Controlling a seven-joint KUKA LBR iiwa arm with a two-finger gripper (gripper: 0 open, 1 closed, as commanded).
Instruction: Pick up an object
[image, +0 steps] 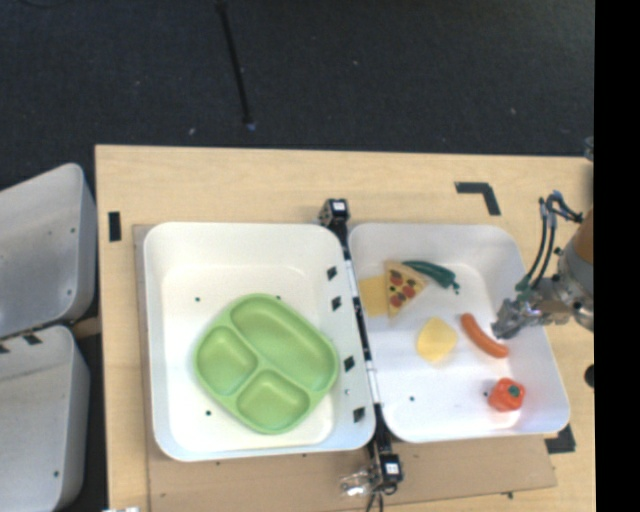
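So the gripper (512, 318) is down at the right edge of the right bin (440, 420), sitting just beside the upper end of the little orange sausage (484, 336), and honestly I can't tell whether the jaws are wide or narrow, it's all a grey blur there, and nothing visibly sits between them. My guess is the sausage is the target. It lies near the bin's right wall, long axis on a diagonal, one end pointing up toward the far left, the other down toward the near right corner. What could go wrong: it's skinny and round, so if the jaws close along its length instead of across it, it'll probably roll or squirt out. The wall is close too, so a finger could catch it. The yellow piece (436, 341) and the tomato (506, 395) sit near enough to get bumped.
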